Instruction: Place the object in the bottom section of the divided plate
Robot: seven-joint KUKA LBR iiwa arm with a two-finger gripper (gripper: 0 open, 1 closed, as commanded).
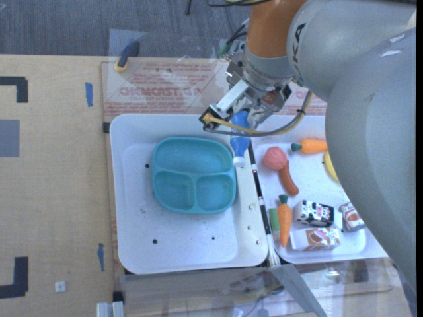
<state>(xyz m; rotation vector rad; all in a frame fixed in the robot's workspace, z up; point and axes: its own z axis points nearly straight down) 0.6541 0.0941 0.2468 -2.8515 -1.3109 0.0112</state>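
The grey arm with its orange band reaches in over the top edge of the bins, and its gripper (239,127) hangs just above the upper right corner of the teal divided plate (193,175). A blue bottle-shaped object (240,137) with a pale lower end sits between the fingers, clasped by them and pointing down toward the rim between the two white bins, right beside the plate's upper right edge. The plate lies in the left bin (132,243), with one long section along the top and two smaller sections below it.

To the right of the plate, the right bin (310,177) holds a red and pink toy drumstick (279,166) nearest the plate, an orange carrot (283,222) below it, and another orange carrot-like piece (310,146) above and further right. A small black and white cow-patterned carton (314,213) lies right of the lower carrot, with a red and white box (323,238) beneath it and a small can (351,217) further right still. A yellow item (330,167) peeks out beside the arm's body.
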